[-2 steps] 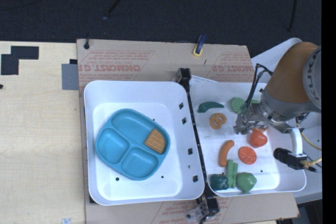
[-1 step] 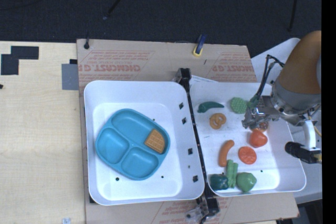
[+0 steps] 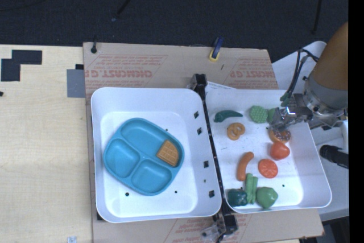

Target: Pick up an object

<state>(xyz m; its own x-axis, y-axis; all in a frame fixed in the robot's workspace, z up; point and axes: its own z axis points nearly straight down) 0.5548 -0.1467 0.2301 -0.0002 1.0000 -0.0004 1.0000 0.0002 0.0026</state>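
The task looks to be at its early part: no object is lifted yet, and all the toy food lies on the floor of the right bin [image 3: 318, 179]. I take the small brownish piece [image 3: 280, 135] as the likely target, because the gripper [image 3: 282, 116] hangs just above it, near the far right side of this bin; whether they touch I cannot tell. Just below that piece lies a red tomato-like toy [image 3: 279, 150], and nearer the front an orange-red round one [image 3: 268, 168]. Toward the middle of the bin are a small brown pretzel-like toy [image 3: 235, 131] and an orange sausage [image 3: 244, 164]; at the far side are a dark green pepper [image 3: 228, 115] and a light green bumpy vegetable [image 3: 259, 114]; a group of green toys [image 3: 253, 193] sits at the front wall. How wide the jaws stand I cannot tell, since the metal parts are small and blurred, and nothing is seen between them. The arm [image 3: 333, 68] comes over the right wall of this bin, wrist bent down toward the toys. What is left, in my judgement, is to close on the piece and raise it.
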